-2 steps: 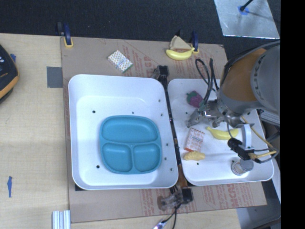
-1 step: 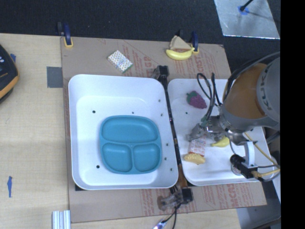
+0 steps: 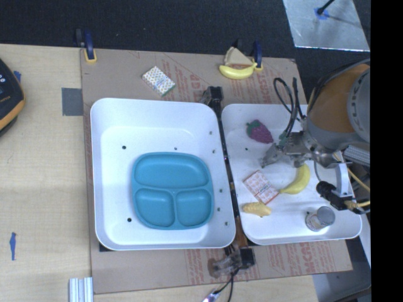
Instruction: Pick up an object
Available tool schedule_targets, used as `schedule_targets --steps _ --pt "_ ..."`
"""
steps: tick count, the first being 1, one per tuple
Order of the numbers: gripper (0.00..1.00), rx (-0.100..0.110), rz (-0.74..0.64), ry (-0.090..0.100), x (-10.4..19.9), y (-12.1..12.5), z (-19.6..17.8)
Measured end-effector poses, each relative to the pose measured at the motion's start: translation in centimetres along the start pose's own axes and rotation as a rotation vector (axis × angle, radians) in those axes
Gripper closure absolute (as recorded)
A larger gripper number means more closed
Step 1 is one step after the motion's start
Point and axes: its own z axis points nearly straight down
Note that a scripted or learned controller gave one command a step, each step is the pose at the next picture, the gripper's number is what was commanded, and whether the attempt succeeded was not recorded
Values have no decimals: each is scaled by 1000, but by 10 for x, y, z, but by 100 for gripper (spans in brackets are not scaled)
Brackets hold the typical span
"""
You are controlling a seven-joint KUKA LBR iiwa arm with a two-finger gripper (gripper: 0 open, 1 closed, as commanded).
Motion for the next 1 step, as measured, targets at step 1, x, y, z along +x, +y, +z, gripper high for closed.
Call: schedule_targets --steps 1 --pt "0 2 -3 1 15 76 0"
